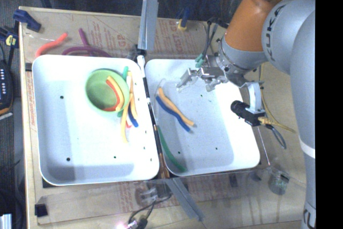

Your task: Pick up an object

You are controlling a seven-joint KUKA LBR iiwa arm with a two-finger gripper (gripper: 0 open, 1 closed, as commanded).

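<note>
Gripper (188, 79): fingers seen spread, nothing held, poised above right bin (236, 153) far edge. Orange-blue strips (174, 108) lie nearer bin centre; thin flat strips may be missed.

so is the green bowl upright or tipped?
Tipped: the green bowl in the left bin turns its opening sideways toward the camera, strips draped over its right rim.

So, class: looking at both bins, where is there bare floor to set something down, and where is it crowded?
Left bin: bare along its left side and near edge. Crowded at the back right, around the green bowl and the coloured strips.
Right bin: bare in the near right part. Crowded at the left by the orange and blue strips, and at the back under the gripper.
</note>
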